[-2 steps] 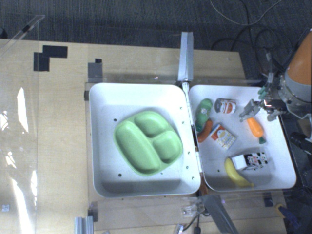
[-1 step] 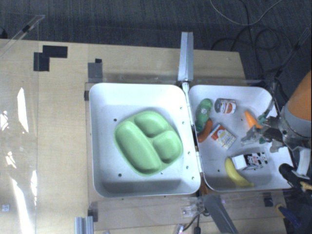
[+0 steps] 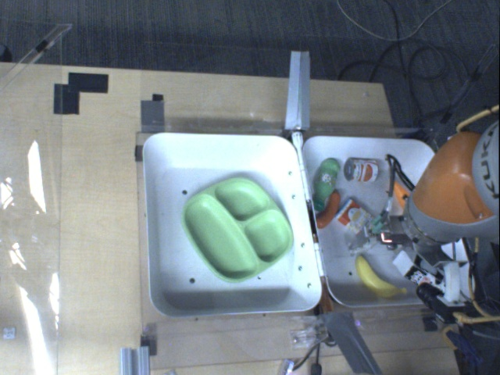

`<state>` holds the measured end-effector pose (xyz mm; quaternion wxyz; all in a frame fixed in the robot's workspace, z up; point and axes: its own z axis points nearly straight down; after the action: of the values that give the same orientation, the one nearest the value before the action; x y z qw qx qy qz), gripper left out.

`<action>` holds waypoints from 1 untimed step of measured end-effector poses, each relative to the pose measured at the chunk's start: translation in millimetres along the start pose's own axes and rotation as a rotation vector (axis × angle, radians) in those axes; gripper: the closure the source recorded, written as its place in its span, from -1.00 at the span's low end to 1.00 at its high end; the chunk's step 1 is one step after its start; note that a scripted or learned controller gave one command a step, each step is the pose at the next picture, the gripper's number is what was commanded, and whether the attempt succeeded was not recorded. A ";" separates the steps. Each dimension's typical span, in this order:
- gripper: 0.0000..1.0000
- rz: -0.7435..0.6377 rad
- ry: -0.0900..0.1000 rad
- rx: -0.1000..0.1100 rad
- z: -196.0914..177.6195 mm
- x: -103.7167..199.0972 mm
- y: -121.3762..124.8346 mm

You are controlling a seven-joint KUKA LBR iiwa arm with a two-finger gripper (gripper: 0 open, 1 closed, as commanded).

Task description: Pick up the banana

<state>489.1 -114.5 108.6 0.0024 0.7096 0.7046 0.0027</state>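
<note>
Look to the right bin (image 3: 344, 151): your banana (image 3: 376, 280) lies at its 6 o'clock edge, close against the front wall. The end effector (image 3: 377, 237) hangs just above it, toward 12 o'clock; you cannot tell its state from here. Crowding that bin, a green item (image 3: 326, 172) and a red-orange one (image 3: 329, 208) sit at 10 o'clock, a small can (image 3: 361, 169) at 12, a white packet (image 3: 351, 213) at centre. In the left bin (image 3: 168, 178) rests a green divided tray (image 3: 237, 227). The counter (image 3: 70, 233) lies at 9 o'clock.
</note>
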 end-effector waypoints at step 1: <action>-1.00 0.125 -0.001 -0.003 19.3 18.4 0.2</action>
<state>489.6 -96.0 89.3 0.0037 0.7523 0.6588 0.0036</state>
